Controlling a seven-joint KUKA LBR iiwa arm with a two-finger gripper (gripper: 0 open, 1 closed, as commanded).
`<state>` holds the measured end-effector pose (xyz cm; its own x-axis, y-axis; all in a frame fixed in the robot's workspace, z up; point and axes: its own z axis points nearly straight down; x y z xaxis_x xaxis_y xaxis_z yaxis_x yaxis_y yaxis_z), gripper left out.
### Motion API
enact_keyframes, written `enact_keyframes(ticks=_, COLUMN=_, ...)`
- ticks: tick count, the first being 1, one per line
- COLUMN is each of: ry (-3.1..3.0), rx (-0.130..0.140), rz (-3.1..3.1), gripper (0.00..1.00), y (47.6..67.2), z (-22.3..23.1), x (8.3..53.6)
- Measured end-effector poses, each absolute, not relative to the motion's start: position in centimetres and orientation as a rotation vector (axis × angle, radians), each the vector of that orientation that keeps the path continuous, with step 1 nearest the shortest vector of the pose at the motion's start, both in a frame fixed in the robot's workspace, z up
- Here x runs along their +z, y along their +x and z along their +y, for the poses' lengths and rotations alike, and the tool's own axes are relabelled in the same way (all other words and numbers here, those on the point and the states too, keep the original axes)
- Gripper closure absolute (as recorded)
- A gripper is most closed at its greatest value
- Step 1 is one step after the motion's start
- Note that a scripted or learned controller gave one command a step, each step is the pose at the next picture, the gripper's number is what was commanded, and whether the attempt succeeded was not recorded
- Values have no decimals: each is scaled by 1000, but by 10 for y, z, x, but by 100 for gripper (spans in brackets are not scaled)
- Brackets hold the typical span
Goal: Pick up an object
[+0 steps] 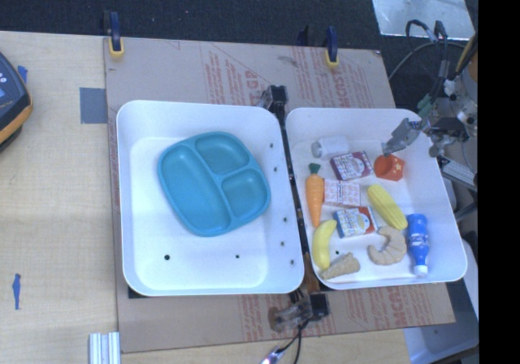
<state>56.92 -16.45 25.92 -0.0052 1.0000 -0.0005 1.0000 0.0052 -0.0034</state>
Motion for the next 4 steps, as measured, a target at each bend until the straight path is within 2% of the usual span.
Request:
enact_keyframes(ticks=1, ry=-2214, rx=4, rz=-2225, gripper=0, y=508, z=-173, x=108)
enact_keyframes(ticks=2, ry=-2222, rx=-5, rz=-2232, gripper=0, y=479, z=-108, x=95)
enact_keyframes(ticks=4, ry=-2229, rx=-2, rz=-2230, gripper=0, y=479, z=-97, x=95)
